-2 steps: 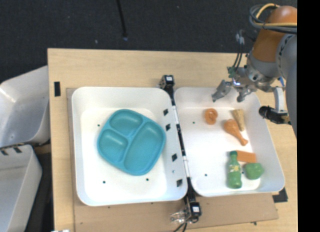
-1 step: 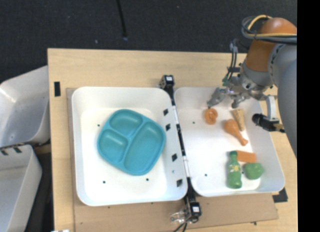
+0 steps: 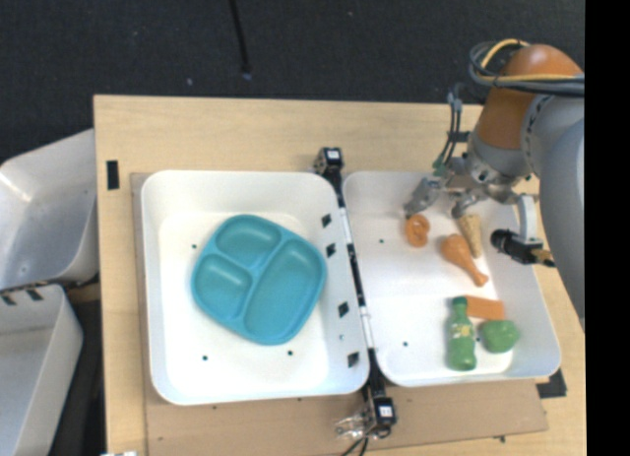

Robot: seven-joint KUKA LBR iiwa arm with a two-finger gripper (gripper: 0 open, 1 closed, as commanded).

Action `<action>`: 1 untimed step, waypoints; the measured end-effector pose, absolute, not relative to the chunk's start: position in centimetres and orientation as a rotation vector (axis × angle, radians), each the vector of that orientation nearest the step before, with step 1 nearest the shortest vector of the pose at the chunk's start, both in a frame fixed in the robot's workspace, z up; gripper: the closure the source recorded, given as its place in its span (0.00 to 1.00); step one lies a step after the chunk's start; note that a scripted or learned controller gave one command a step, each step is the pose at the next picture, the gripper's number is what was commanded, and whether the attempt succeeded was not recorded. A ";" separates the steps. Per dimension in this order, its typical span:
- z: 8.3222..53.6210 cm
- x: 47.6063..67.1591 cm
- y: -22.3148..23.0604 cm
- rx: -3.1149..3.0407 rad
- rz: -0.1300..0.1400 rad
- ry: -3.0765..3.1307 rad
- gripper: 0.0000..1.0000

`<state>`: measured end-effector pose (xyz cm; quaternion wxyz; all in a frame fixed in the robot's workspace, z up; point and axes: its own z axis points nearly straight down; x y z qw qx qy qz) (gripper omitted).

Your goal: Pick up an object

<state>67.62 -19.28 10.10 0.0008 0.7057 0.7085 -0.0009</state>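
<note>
the gripper (image 3: 440, 204) hangs open over the far part of the right bin (image 3: 394, 277), fingers spread, nothing between them. an orange piece (image 3: 418, 230) lies just under its left finger, a drumstick (image 3: 463, 256) and cone (image 3: 472, 232) beside. the left bin (image 3: 167, 346) holds a blue plate (image 3: 258, 279).

Right bin (image 3: 394, 277): left half is bare floor, open from above. Toys crowd the right half: small orange piece (image 3: 417, 230) and tan cone (image 3: 472, 234) directly beneath the gripper (image 3: 440, 202), chicken leg (image 3: 464, 256) just below them, green bottle (image 3: 460, 334), carrot (image 3: 483, 307) and green lump (image 3: 498, 336) bunched at the near right corner. Left bin (image 3: 167, 346): blue divided plate (image 3: 259, 278) fills the centre; margins free.
</note>
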 end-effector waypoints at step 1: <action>11.4 67.8 -19.4 2.212 -0.001 2.221 1.00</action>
